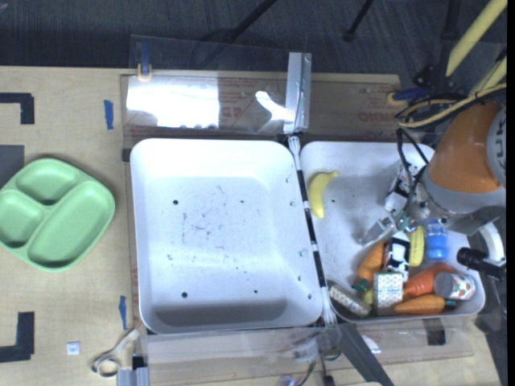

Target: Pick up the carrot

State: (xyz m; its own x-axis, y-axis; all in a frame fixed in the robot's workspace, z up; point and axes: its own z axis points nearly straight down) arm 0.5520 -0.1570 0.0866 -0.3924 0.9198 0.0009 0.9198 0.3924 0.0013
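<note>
Bins sit side by side, and the right bin (354,163) holds a heap where the carrot (420,303) lies near the front edge. Above the heap hovers the gripper (400,230); a descent toward the carrot likely comes next.

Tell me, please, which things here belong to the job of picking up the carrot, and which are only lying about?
For the job:
carrot
gripper, low over the pile
right bin, holding the carrot

Lying about:
banana in the same bin
corn cob
left bin
green divided plate on the bench
</note>
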